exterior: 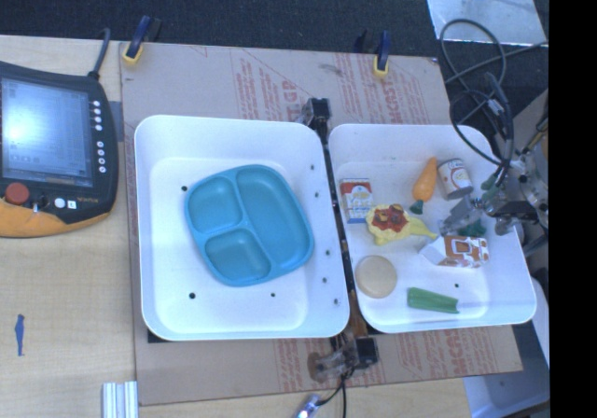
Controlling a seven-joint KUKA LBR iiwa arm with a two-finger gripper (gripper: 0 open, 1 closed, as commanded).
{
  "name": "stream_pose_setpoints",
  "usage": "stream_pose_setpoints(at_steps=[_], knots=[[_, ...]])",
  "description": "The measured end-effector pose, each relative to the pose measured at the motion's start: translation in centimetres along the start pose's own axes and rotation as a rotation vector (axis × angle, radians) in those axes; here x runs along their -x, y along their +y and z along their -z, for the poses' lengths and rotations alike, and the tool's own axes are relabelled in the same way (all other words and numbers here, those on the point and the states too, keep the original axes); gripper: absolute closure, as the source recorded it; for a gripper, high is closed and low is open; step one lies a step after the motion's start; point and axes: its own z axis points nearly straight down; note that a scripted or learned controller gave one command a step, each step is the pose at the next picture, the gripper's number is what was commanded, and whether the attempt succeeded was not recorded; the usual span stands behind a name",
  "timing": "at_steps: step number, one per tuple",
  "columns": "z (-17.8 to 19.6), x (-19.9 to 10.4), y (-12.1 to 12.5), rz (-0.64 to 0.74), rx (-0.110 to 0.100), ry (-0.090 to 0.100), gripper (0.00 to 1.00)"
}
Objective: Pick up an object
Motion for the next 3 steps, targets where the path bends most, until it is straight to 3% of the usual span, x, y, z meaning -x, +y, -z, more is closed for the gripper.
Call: stream_pose_setpoints(at_steps=[1,2,3], knots=[[-5.3,6.0,7.8,-0.001,-0.002,-0.002,0.00],[-15.3,5.3,5.0,0.001,-0.003,-0.001,0.00],[-15.2,1.7,11.1,0.002,-0.001,-0.001,0.00]])
